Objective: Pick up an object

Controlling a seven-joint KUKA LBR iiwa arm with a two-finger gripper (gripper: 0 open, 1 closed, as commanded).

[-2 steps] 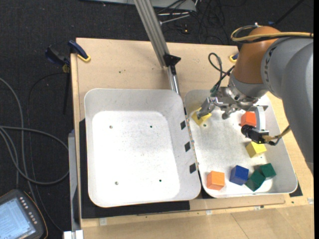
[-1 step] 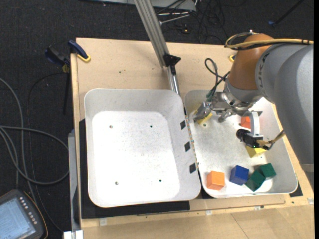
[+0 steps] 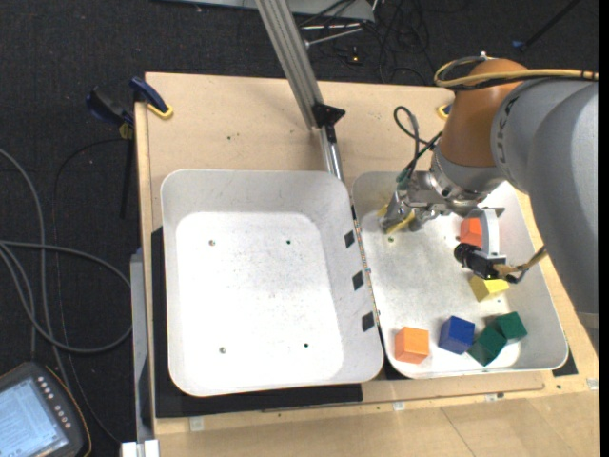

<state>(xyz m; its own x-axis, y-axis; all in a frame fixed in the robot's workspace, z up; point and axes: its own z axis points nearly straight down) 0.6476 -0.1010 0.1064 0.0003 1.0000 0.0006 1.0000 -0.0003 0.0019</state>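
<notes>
My gripper hangs low over the far left part of the right bin, close to the wall it shares with the left bin. Nothing shows in its grasp. Loose blocks lie in the right bin. An orange block, a blue block and two green blocks sit along the near edge. A yellow block lies by the right wall. A red-orange block rests just right of the gripper, under the wrist. All the near blocks are well apart from the gripper.
The left bin stands beside the right one. A slanted metal pole reaches down to the bins' far junction. The arm's orange band and grey body cover the right bin's far right corner.
</notes>
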